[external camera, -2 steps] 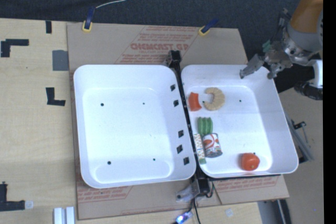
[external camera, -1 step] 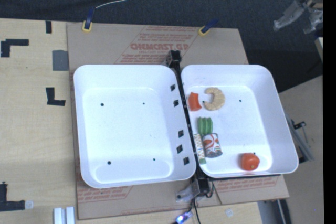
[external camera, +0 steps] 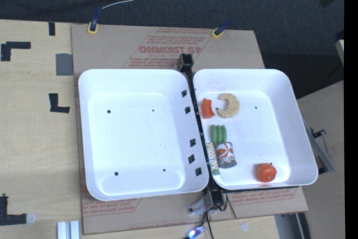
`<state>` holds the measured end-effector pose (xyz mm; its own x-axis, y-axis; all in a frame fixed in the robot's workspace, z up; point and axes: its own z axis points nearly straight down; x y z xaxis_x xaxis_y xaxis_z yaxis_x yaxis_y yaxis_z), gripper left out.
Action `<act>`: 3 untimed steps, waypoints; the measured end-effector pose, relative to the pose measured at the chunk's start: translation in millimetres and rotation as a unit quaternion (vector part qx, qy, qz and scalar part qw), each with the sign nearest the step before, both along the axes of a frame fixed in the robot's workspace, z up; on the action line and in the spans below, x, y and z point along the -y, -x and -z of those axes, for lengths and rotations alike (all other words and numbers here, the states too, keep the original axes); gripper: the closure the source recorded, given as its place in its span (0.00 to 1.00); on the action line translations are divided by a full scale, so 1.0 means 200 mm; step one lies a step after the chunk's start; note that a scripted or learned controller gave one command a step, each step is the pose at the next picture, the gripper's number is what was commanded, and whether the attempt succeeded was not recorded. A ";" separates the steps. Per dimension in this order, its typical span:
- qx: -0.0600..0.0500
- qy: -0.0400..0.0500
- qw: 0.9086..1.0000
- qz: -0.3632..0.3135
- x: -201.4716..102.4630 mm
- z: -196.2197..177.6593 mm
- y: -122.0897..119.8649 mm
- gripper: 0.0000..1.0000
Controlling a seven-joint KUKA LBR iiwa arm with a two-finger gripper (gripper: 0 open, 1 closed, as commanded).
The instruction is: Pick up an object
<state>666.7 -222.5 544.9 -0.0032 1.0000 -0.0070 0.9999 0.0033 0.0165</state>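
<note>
Five small things are lying in the right bin, the one on my arm's side, the red ball sitting apart from the rest, while I am unable to tell how my claw is set.

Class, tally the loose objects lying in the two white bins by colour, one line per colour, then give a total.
Orange or red: 2, the small orange piece and the round red-orange fruit
Tan: 1, the curved croissant-like piece
Green: 1, the green item
Red and white: 1, the can
Total: 5, all in the right bin
</note>
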 end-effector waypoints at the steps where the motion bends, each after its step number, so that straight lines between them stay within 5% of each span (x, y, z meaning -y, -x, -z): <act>1: -0.008 -0.002 1.000 0.000 -0.01 0.00 -0.01 1.00; 2: -0.011 -0.005 1.000 -0.002 -0.33 0.28 -0.01 1.00; 3: -0.005 -0.004 1.000 -0.002 -0.64 0.03 0.07 1.00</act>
<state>652.5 -94.4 538.7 -0.0073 1.0000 0.0005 1.0000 0.0073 0.0061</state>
